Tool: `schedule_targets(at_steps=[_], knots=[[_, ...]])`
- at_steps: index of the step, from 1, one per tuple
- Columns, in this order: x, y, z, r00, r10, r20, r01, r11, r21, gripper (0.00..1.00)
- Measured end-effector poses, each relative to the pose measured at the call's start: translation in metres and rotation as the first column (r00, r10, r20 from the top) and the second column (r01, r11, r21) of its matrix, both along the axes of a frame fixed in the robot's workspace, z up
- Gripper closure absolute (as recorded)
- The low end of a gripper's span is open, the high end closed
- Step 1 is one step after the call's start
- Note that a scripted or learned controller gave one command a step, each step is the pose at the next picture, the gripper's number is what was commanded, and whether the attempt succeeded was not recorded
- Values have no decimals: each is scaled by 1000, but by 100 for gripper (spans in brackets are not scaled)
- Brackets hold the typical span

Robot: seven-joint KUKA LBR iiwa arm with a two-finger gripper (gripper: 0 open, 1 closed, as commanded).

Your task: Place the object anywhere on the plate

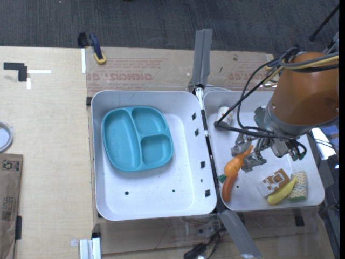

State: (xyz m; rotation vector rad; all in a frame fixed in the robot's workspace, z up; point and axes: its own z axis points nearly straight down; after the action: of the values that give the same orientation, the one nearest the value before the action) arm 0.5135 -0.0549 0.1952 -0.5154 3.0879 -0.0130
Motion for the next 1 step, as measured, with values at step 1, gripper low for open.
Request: schedule_targets(at_steps=[1], knots=[[46,77,43,1000,27,-9,-27,1000,8,100]])
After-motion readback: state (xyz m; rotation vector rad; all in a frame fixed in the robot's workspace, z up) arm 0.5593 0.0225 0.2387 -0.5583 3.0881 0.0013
